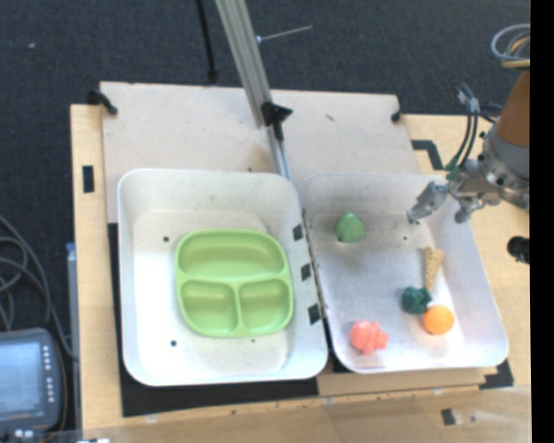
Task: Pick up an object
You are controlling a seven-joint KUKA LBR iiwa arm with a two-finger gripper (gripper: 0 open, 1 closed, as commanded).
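You've got five small objects in the right bin (485, 289): green piece (351, 227) near its far-left corner, tan cone (432, 264) toward the right edge, dark teal piece (415, 299) touching the orange ball (438, 320) near the front-right corner, pink piece (368, 337) at the front edge. Gripper (446, 204) hangs over the far-right corner, fingers spread apart, nothing between them. Left bin (138, 247) carries a green divided plate (234, 281), centred.

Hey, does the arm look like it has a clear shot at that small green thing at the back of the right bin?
Probably yes. The tool hovers over the right bin's far edge, and the green object sits alone on bare floor, apart from the other toys and clear of the walls.
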